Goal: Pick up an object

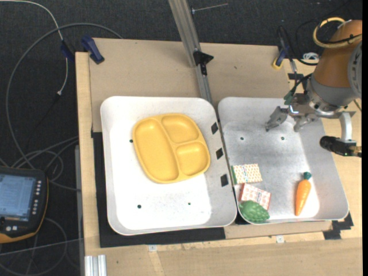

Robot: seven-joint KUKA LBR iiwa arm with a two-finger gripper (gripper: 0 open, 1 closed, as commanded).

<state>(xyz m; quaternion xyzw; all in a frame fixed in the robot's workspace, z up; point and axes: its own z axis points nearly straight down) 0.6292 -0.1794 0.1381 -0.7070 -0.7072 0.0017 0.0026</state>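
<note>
My gripper [289,121] hangs over the far part of the right bin [276,154], its two fingers spread open with nothing between them. Near that bin's front edge lie a toy carrot [302,195], a green leafy toy [255,212], a red-and-white packet [255,196] and a small patterned card [247,172]. All of them lie well in front of the gripper, toward the near rim. The left bin [115,211] bears a yellow divided plate [169,147].
A metal pole [187,27] slants up from between the bins at the back. Blue clamps [91,49] sit at the bench's far corners. A tablet [20,200] and cables lie on the floor to the left.
</note>
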